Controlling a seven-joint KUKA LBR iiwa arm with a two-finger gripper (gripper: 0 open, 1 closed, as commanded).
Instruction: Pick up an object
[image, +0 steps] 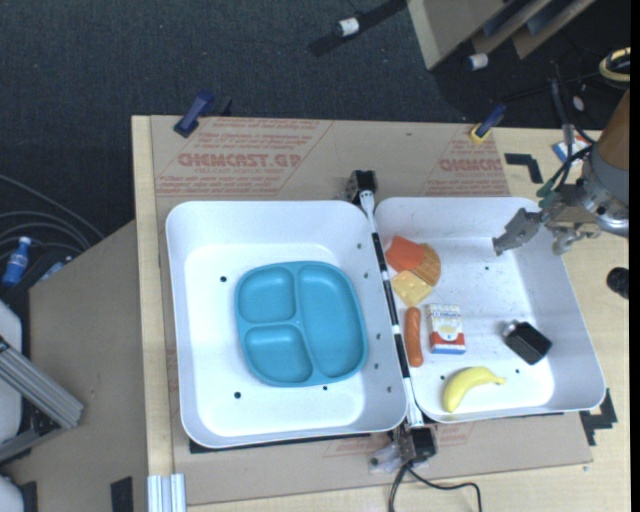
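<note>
Far off to the gripper's left, in the left bin (190, 330), a blue divided plate (300, 322) is lying flat. We are not treating it as a likely pick.

Moving rightward into the right bin (570, 330), an orange piece (412, 255) and a yellow wedge (411, 288) are sitting against the divider, left of the gripper and a little toward the front. Below them a red sausage (414, 336) is running front to back, with a small carton (446, 329) just beside it. A banana (470, 385) is lying near the front wall, its long axis running roughly left to right, and a black block (526, 342) is sitting almost straight in front of the gripper.

The gripper (522, 232) is hovering over the bin's back right area, holding nothing; we cannot tell how far apart its fingers are. We are judging the black block the nearest candidate, so the coming move would be toward the front and down.
</note>
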